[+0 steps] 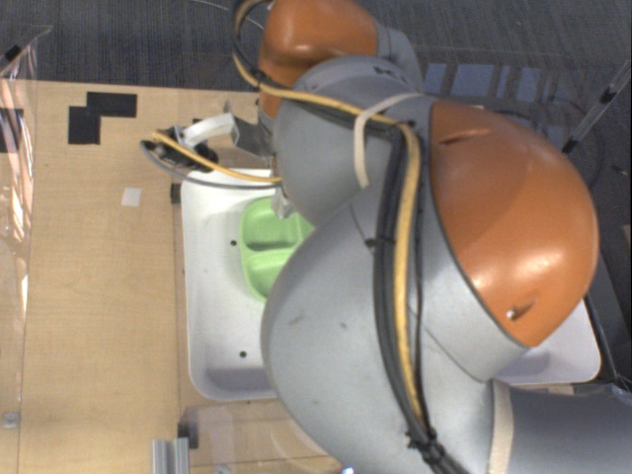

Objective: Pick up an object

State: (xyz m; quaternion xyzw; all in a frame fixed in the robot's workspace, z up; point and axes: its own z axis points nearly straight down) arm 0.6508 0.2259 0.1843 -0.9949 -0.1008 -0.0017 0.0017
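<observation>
**Arm's blocking nearly everything over the bin**

The big grey and orange robot arm (415, 265) sits right on top of the shallow white plastic bin (212, 294). A light green moulded plastic object (265, 245) pokes out from under it near the bin's middle, long axis running roughly toward the bin's far edge. Can't tell what the gripper's doing, so which way the green piece lies from it is anyone's guess.
</observation>
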